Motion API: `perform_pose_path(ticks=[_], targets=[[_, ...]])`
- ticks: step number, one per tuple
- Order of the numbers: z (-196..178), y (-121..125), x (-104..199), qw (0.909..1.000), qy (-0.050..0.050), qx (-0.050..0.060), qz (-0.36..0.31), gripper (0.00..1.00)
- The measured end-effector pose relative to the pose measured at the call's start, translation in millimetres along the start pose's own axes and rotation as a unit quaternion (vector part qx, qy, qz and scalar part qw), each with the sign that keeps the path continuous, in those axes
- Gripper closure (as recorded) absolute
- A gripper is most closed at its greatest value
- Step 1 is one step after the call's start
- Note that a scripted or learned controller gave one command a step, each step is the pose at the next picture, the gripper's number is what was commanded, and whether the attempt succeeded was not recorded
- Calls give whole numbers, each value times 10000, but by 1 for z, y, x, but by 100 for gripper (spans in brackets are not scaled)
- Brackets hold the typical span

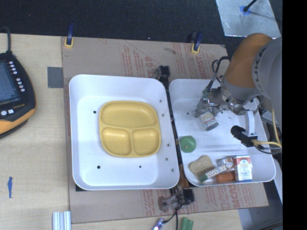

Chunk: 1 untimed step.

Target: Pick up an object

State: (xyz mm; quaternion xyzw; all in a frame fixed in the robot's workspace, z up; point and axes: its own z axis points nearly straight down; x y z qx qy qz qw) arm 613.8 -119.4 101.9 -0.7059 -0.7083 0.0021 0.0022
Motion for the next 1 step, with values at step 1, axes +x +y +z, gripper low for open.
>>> perform_pose_path(ticks=[1], targets=[[-99,-9,60,10000,6,-25,-1,100]])
